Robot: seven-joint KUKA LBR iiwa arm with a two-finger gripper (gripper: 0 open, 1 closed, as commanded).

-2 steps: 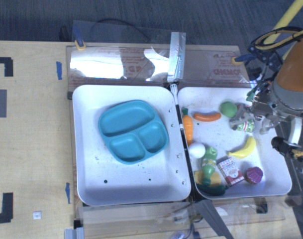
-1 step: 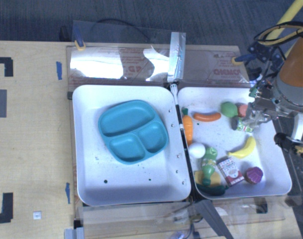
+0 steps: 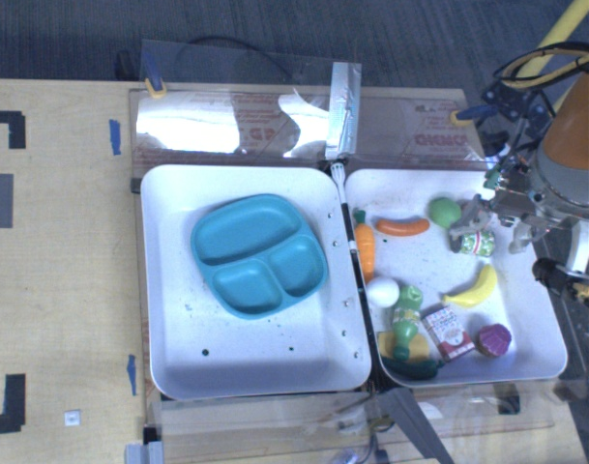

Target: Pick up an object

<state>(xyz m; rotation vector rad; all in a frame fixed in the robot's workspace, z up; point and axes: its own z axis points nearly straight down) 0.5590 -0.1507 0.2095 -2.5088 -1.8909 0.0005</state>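
My gripper (image 3: pixel 480 228) hangs over the right bin (image 3: pixel 538 309) near its far right side, below the grey wrist and orange band. A small green-and-white can-like item (image 3: pixel 477 245) sits right at the gripper's tip; whether it is held is unclear. Just left of it lie a green ball (image 3: pixel 444 210) and a red-orange pepper (image 3: pixel 401 226). A yellow banana (image 3: pixel 475 288) lies below the gripper. Toward the front are a purple item (image 3: pixel 494 338), a red box (image 3: pixel 446 332), a white egg (image 3: pixel 382 292) and a green bottle (image 3: pixel 405 319).
The left bin (image 3: pixel 168 298) holds a blue divided plate (image 3: pixel 260 254). An orange carrot (image 3: pixel 366 249) lies along the divider between the bins. Black and yellow cables (image 3: pixel 538 61) hang at the upper right above the arm.
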